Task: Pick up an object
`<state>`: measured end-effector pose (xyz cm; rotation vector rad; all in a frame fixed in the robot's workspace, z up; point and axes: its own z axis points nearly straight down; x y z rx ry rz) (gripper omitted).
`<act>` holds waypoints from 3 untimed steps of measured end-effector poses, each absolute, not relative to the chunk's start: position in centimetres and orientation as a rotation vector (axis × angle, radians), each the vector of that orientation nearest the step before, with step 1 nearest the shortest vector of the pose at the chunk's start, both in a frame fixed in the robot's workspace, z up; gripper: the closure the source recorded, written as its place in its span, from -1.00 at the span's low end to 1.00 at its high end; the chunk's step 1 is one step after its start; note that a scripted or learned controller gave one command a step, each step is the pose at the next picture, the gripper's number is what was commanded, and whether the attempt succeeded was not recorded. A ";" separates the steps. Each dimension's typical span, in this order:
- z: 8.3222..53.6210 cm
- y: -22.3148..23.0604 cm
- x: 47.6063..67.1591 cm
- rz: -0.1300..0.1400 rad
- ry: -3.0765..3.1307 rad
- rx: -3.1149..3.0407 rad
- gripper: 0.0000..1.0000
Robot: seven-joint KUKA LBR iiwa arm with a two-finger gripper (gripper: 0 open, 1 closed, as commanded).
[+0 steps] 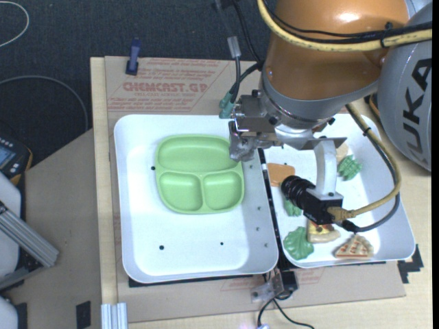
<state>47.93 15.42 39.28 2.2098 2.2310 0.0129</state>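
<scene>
Plainly the step in hand is the approach: nothing is lifted yet. At the left, the left shallow white plastic bin (137,211) holds a pale green three-compartment plastic plate (199,173). The plate lies flat in the bin's far half, with bare white floor on its near side.

Just right of the plate's far right corner hangs the pincer (241,146), low over the seam where the two bins meet. It is at the plate's rim or touching it; I cannot tell which. Whether the pincer is wide or narrow cannot be told either, since the wrist hides much of it, and nothing shows gripped in it.

Right of the seam, the right shallow white plastic bin (370,208) carries small toy foods. A flat orange piece (280,174) lies just right of the pincer and slightly nearer. A green leafy piece (298,242) and a small yellow piece (322,234) sit at the near side, with a brown waffle-like wedge (355,247) to their right. Another green leafy piece (350,166) lies toward the far right.

I judge the plate the likeliest target, as it lies closest; the orange piece is next nearest. The next move calls for settling the pincer squarely over the plate's rim so the edge can be caught, then closing and lifting straight up. So thin an edge may slip.
</scene>
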 end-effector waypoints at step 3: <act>34.9 9.2 47.9 -0.006 2.213 2.231 1.00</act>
